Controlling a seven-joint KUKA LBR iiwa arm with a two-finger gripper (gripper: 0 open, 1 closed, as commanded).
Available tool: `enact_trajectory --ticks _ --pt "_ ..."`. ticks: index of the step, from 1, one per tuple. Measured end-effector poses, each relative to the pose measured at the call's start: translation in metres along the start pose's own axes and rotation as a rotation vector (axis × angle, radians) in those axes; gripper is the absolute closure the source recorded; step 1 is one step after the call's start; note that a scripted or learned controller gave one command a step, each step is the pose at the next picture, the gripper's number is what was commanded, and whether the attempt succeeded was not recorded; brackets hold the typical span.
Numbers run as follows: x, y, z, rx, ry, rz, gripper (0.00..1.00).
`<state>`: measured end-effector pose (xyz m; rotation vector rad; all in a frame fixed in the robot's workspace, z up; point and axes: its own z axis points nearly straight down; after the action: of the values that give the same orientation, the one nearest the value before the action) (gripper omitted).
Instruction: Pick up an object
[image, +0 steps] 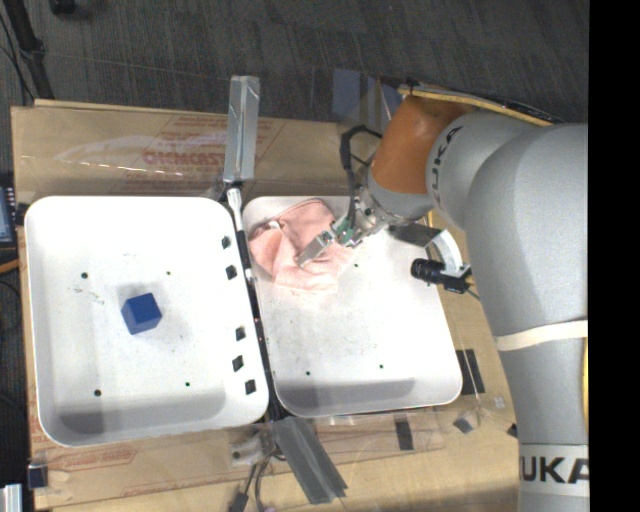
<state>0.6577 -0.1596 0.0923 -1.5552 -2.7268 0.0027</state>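
hand (322, 247) low on pink cloth (290, 252), far-left corner of right bin (430, 360) | fingers' spread: cannot tell | blue cube (141, 312) sits in left bin (60, 400) | risk: soft cloth slips free, pinch catches only a fold

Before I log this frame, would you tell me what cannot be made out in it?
- Gripper over the pink cloth: too small to tell whether it grips the fabric.
- Far right corner of the right bin: hidden by the arm.
- Underside of the cloth: folded fabric covers it.
- Blue cube: hidden faces unreadable.
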Motion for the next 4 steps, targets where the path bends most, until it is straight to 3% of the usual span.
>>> enact_trajectory --ticks 1,2,3,4 --pt "0.034 0.020 0.001 0.002 0.000 -0.178 0.00" --pt "0.045 0.015 0.000 0.000 -0.003 -0.182 0.00" --pt "0.046 0.015 -0.006 0.005 0.005 -0.186 1.00" --pt "0.091 0.034 -0.096 0.004 0.003 -0.021 1.00"
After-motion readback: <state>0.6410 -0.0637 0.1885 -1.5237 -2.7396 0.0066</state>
